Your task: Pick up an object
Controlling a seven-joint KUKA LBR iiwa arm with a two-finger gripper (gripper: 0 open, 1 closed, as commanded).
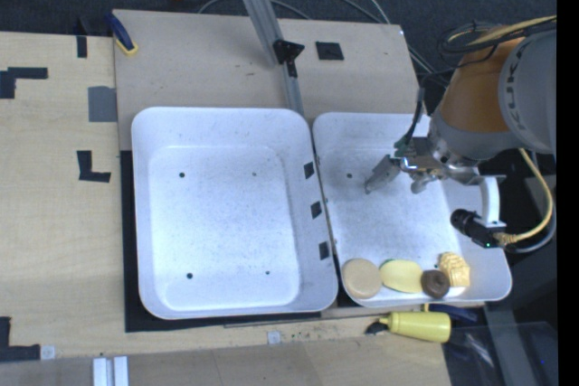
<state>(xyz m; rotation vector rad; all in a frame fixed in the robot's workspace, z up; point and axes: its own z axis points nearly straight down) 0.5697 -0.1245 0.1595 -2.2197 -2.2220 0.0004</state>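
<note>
objects [403, 276] in right bin [362, 145], near edge

arm [534, 95]: rounded grey shell
band [475, 99]: broad, orange, above the wrist
hand [398, 174]: metallic grey, two slim fingers
cables [538, 203]: yellow and black, looping alongside

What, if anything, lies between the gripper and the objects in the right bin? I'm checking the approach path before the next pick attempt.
Nothing visible does. The gripper hovers over bare white floor of the right bin, and the round tan disc, the pale yellow oval piece and the small brown-and-yellow object lie along the near edge, with open floor between.
</note>
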